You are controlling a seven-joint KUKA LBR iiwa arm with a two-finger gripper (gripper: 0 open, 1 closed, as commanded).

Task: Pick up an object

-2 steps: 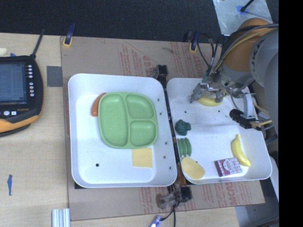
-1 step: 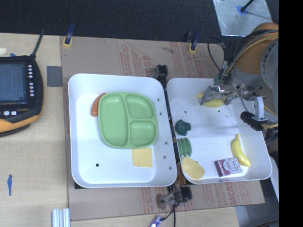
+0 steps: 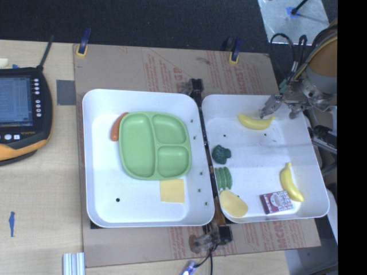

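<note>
The right bin [image 3: 261, 153] holds several small items. A yellow banana [image 3: 254, 121] lies at its far side, and a second banana [image 3: 291, 182] rests near its right wall. A dark green broccoli piece [image 3: 221, 153], a green ribbed vegetable [image 3: 222, 177], a pale yellow piece [image 3: 233, 203] and a small red and white box [image 3: 278, 202] lie toward the near side. My gripper [image 3: 282, 110] hangs over the bin's far right corner, just right of the first banana. It is open, and its left finger [image 3: 268, 110] points at the banana's right end. Nothing sits between the fingers.
The left bin [image 3: 97, 171] carries a green divided plate [image 3: 155, 145], an orange piece [image 3: 116, 128] tucked at the plate's left, and a yellow square slice [image 3: 172, 191]. A tablet-like pendant [image 3: 20, 110] lies at the bench's far left. Cables hang behind the arm at the top right.
</note>
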